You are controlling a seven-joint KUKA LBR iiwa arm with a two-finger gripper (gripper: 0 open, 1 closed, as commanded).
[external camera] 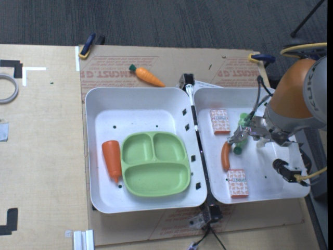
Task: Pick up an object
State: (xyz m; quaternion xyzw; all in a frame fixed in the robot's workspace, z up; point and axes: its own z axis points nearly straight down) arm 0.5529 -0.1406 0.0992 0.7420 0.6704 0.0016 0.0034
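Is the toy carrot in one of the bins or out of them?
Out. The toy carrot lies on the cardboard behind the left bin, beyond its far rim, touching neither bin.

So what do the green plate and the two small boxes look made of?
Green plate: likely moulded plastic, a uniform matte green with rounded dividers. Boxes: probably printed card, with flat faces and sharp edges, though they are too small to be sure.

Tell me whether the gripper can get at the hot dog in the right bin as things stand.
Probably yes. The hot dog lies alone on the bin floor just left of the gripper, nothing over it; the boxes sit apart.
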